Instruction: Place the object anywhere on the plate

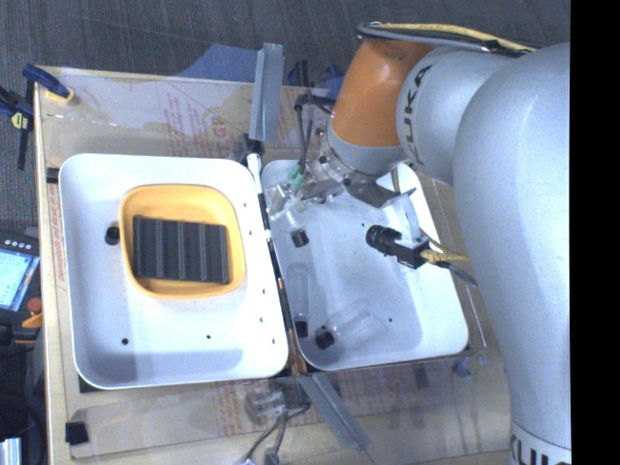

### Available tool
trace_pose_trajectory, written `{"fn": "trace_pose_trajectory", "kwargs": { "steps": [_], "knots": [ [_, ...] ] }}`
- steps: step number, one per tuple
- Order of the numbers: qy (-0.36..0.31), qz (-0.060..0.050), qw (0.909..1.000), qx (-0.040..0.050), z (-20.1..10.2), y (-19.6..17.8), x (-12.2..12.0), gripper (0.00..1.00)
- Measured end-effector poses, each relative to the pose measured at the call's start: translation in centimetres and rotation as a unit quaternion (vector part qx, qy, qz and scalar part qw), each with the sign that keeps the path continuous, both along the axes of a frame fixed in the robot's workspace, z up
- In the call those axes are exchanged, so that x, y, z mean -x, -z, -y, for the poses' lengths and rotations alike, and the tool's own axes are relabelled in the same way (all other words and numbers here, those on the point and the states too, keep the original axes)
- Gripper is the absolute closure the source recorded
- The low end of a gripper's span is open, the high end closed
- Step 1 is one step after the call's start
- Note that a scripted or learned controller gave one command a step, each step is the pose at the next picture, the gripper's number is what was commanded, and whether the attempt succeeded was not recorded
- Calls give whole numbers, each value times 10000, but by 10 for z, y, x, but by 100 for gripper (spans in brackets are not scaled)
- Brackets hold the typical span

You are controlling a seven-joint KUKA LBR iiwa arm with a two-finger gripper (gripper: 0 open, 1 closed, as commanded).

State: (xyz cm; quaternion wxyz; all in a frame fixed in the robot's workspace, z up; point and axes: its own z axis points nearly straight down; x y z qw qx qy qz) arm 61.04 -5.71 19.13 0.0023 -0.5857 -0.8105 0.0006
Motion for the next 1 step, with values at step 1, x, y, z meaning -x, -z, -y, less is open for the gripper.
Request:
{"fn": "trace_pose_trajectory", "kwargs": {
  "steps": [1],
  "knots": [
    [-1232,-7,9924,2,-52,1,11,100]
  ]
}}
